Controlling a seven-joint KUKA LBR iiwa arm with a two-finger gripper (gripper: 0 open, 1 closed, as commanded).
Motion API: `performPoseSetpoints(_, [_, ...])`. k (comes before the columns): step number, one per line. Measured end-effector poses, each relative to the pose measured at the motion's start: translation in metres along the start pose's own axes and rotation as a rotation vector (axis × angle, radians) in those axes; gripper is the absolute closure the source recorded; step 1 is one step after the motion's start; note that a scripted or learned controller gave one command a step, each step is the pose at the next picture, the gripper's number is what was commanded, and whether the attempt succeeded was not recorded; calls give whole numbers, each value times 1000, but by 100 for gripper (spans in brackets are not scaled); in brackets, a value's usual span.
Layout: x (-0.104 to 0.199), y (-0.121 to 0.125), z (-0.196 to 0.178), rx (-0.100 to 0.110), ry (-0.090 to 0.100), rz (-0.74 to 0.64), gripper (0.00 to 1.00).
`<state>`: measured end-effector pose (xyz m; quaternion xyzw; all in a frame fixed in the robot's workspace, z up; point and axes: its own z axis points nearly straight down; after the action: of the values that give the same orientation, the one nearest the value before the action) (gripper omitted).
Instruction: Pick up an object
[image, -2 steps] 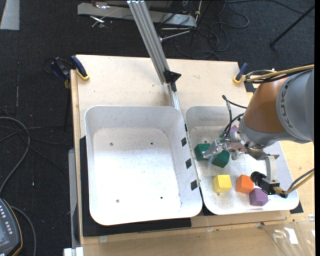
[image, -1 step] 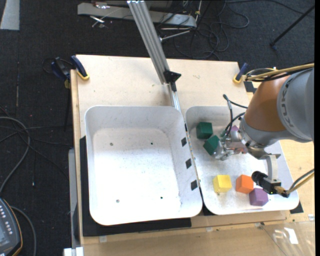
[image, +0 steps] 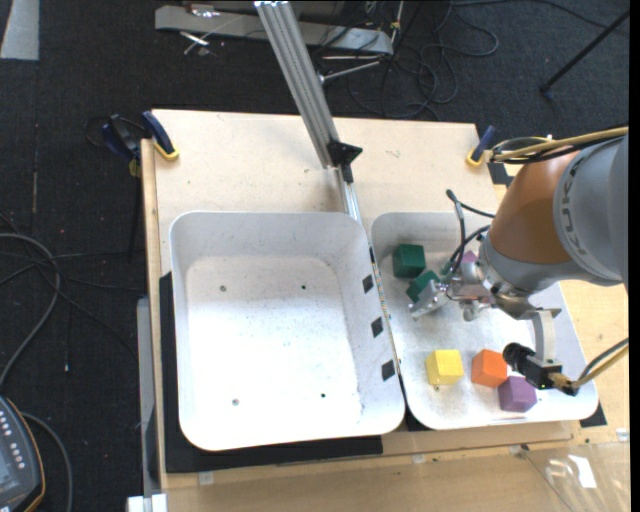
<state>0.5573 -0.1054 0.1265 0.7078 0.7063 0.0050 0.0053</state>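
Just beside claw (image: 428, 296), green block (image: 408, 260)

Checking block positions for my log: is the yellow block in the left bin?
No. The yellow block lies in the right bin, next to the orange block near the front edge.

No readable text, label, brand, number or sign can be made out anywhere in the camera view. Small dark rectangular marks (image: 378, 325) are seen along the wall between the two white bins (image: 190, 240), but no characters can be distinguished on them; they are possibly only clips or tape. The coloured blocks (image: 445, 366) carry plain faces without lettering. At the lower left corner, a device with small pale dots (image: 14, 440) is seen, too blurred for anything to be read
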Motion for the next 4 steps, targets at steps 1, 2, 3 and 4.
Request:
performPoseSetpoints(1, [-9,80,33,16,-1,-8,0])
performPoseSetpoints(2, [-9,79,22,12,-2,-7,100])
performPoseSetpoints(3, [-22,110,-11,9,-2,-6,100])
performPoseSetpoints(4, [-22,108,-9,13,-1,-5,0])
